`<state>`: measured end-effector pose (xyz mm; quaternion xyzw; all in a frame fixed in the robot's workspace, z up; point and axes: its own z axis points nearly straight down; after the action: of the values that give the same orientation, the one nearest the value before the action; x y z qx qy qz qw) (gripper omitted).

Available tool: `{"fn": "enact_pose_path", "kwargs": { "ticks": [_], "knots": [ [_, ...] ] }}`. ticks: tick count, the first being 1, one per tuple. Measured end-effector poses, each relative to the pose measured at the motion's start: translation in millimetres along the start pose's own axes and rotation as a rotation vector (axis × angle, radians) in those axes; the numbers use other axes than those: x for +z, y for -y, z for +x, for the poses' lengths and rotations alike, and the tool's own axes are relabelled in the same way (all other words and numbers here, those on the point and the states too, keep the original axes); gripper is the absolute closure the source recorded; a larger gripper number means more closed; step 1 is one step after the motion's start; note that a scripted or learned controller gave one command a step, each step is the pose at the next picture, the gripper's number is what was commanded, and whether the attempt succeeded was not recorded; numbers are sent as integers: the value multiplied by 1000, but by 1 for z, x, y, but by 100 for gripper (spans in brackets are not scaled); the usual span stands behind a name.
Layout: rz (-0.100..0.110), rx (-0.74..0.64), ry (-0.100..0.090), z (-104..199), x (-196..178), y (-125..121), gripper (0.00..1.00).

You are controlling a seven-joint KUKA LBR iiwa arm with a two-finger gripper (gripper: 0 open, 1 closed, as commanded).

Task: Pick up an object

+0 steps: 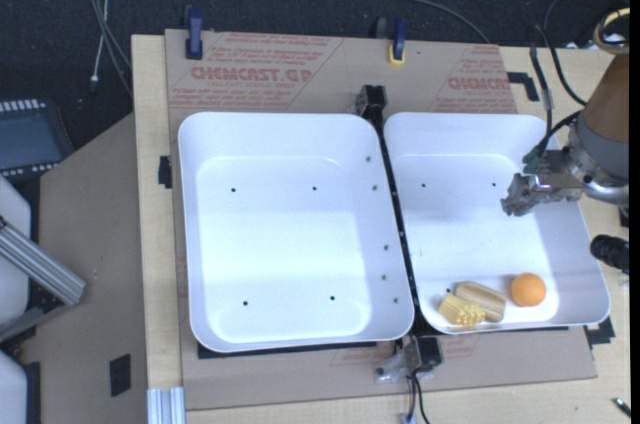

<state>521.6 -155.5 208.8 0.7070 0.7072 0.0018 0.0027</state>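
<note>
Dark carpet with thin cables surrounds a wooden bench, where two white bins sit side by side on a brown board. On the near edge of the right bin lie an orange ball, a tan bread roll just beside it, and a yellow corn piece touching the roll. Over the right side of this bin hangs the gripper, well apart from these three things; I cannot tell its state. On the left bin I see only small dark dots.
</note>
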Motion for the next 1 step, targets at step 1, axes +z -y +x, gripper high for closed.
{"fn": "enact_pose_path", "kwargs": {
  "ticks": [1],
  "knots": [
    [4, 0, -1, 0, -12, 0, 100]
  ]
}}
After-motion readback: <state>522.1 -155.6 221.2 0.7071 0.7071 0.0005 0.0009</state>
